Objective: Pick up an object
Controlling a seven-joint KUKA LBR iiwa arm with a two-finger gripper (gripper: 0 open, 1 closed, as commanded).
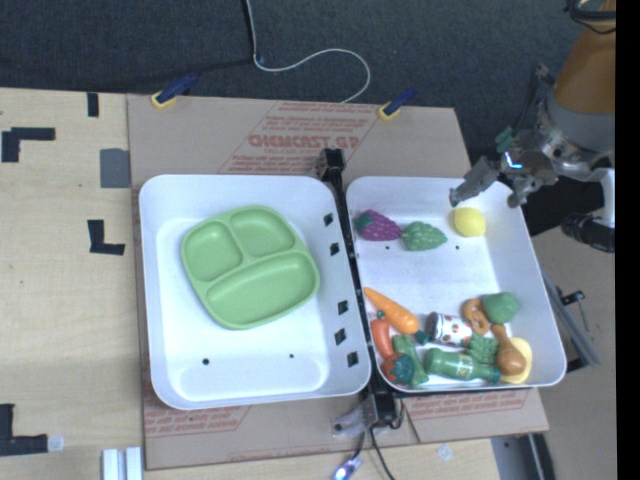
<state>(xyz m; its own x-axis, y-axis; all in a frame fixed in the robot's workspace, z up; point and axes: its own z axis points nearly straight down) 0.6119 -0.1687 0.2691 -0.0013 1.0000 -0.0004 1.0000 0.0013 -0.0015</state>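
Camera view, looking down at a slant, takes in two shallow white bins side by side on a cardboard-covered bench [290, 133]. At the upper right corner of the right white bin [530, 268], the grey two-finger gripper [492, 185] hangs over the rim; its dark fingers are spread apart with nothing between them, so the hand is released and carries no object. A small round yellow toy lemon [468, 221] lies just below and beside the nearer fingertip, close to the bin's far edge, though whether the finger touches it cannot be told. Further left along that far edge sit a green leafy plastic vegetable [423, 236] and, touching its left side, a purple plastic grape bunch [377, 226] near the bin's left wall. Toward the near edge lies an orange plastic carrot [392, 310], slanting from the left wall toward the middle. The near right corner holds a crowded heap of toy food: a red plastic pepper [382, 336], a green plastic cucumber [455, 365], a small white-and-red toy can [450, 329], a green rounded plastic vegetable [498, 306] and a brown-and-yellow plastic pear shape [513, 357], all pressed together. The left white bin [160, 268] bears a light green three-compartment plastic plate [250, 265], lying flat near its middle. A thin white cable [300, 63] loops across the dark floor beyond the bench's far edge.
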